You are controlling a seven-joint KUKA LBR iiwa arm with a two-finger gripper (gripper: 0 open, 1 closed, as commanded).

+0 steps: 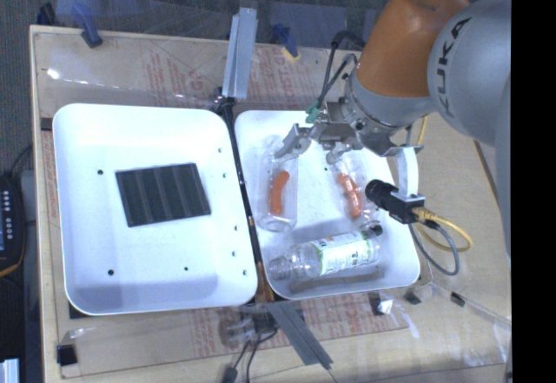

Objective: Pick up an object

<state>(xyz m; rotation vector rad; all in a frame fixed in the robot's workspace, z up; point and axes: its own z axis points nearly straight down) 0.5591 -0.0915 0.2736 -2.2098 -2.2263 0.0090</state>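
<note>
Nothing lifted yet. Gripper (pixel 314 136) hovers at 12 o'clock of right bin (pixel 261 134), fingers spread, empty. Orange carrot (pixel 277 189), bottle (pixel 330 255) lie below; descent, grasp, lift remain.

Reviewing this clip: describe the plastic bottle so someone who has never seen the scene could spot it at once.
Start at the right-hand white bin, the one under the grey and orange arm. Along its near edge lies the plastic bottle, on its side, cap end toward the left bin. It is clear with a pale label, unlike the two orange pieces lying farther back.
</note>
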